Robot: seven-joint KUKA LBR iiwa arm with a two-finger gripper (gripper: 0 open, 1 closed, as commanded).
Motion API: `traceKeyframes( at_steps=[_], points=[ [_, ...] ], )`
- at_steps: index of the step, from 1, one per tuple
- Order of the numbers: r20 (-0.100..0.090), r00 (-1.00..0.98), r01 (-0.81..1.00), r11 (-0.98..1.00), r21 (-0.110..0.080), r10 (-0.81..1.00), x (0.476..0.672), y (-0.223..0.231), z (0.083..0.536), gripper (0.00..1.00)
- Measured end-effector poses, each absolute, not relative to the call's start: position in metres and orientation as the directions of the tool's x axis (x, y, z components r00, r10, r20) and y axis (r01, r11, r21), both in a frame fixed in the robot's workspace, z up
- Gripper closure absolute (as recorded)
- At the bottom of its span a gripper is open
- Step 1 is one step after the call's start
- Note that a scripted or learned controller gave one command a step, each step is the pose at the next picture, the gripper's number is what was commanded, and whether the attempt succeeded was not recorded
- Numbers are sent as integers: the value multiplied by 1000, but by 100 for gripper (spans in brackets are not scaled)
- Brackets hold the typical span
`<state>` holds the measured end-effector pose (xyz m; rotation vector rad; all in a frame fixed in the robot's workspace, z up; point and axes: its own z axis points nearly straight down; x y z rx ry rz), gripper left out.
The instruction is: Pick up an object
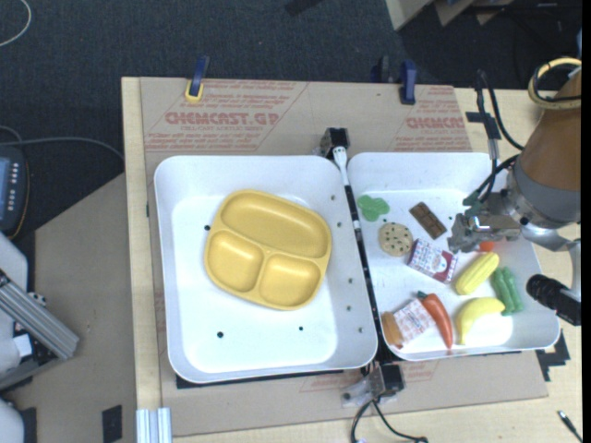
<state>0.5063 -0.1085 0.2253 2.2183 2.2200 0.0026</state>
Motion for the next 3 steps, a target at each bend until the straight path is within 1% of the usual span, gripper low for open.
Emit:
traceKeyframes(
  at_steps=[1,2,3],
  points=[
    [3,-7,1000,7,-1,1000,506,-45,227,100],
    [2,-5,1000,5,-4,1000,507,9,215,100],
    [0,-1,1000,1,0,1000,511,21,215,100]
  ],
)
